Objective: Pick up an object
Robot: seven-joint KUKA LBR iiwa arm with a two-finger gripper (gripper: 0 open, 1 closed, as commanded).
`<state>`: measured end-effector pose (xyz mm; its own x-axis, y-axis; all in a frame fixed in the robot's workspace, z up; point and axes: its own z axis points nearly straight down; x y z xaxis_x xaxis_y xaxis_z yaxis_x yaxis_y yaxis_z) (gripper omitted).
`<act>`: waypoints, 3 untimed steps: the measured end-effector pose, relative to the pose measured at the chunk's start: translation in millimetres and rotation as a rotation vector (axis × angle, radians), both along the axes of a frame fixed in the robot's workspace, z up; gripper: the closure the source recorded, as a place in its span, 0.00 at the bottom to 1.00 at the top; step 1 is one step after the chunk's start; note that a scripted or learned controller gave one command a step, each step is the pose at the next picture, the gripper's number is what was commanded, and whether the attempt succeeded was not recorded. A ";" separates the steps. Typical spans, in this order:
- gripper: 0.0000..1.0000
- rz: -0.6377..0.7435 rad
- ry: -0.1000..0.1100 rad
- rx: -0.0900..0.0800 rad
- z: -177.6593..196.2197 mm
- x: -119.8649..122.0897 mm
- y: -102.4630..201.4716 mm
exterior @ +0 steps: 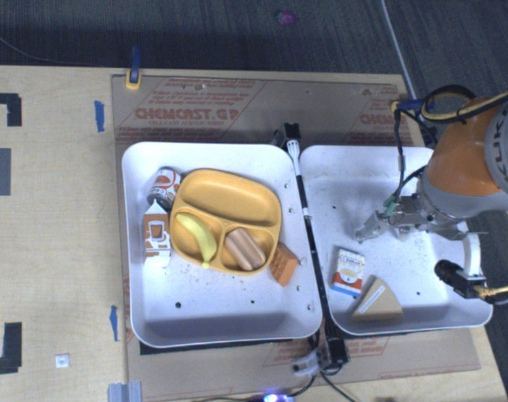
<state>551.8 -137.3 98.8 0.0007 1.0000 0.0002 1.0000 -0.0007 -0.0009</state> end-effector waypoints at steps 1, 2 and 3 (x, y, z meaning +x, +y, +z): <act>0.00 0.001 -0.019 -0.006 -9.0 -56.9 12.6; 1.00 -0.006 -0.027 -0.017 2.4 -55.6 7.2; 0.00 -0.006 -0.027 -0.017 2.3 -55.8 7.2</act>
